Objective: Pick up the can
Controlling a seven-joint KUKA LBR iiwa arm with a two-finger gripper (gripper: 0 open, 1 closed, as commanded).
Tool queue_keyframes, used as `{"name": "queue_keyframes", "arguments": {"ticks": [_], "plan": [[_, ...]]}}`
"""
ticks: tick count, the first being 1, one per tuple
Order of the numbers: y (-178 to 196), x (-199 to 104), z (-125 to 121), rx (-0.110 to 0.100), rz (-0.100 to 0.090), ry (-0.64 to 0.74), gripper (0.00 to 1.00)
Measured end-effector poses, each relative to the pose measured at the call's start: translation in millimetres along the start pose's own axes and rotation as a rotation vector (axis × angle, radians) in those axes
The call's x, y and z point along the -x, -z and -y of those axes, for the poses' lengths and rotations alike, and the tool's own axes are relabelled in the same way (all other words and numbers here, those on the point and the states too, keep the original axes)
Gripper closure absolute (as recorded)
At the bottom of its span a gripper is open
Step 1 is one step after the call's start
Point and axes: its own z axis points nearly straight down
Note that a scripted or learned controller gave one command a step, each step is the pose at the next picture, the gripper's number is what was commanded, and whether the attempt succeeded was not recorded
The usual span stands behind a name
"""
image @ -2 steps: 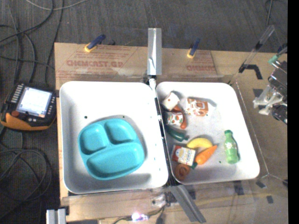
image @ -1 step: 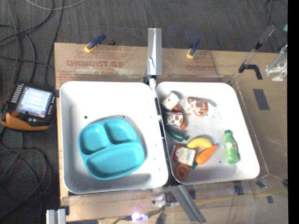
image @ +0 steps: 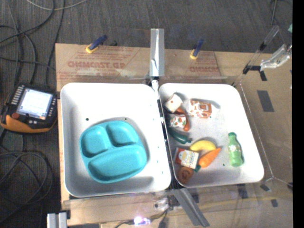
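What looks like the can (image: 178, 121) is a small red-and-white labelled cylinder lying in the right bin (image: 247, 127), close to its left wall. A white block (image: 173, 102) touches it on the far side. A dark green vegetable (image: 179, 137) lies just in front of it. To its right rests a red-and-white carton (image: 201, 108).
Also in the right bin lie a banana (image: 203, 146), a carrot (image: 209, 157), a green bottle (image: 234, 149), a small box (image: 188, 158) and a brown piece (image: 184, 175). The left bin (image: 71, 103) holds a blue divided plate (image: 114, 150). A pendant (image: 31, 107) lies off the bench at left.
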Motion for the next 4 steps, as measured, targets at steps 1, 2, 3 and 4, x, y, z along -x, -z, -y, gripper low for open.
{"name": "queue_keyframes", "arguments": {"ticks": [1,2,3,4], "plan": [[-165,-63,-2,-0.004,-0.002,0.088,0.00],[-295,-109,48,-0.004,-0.003,-0.146,0.00],[-287,-108,48,-0.008,-0.001,-0.147,1.00],[-184,-109,98,-0.003,0.000,-0.128,1.00]]}}
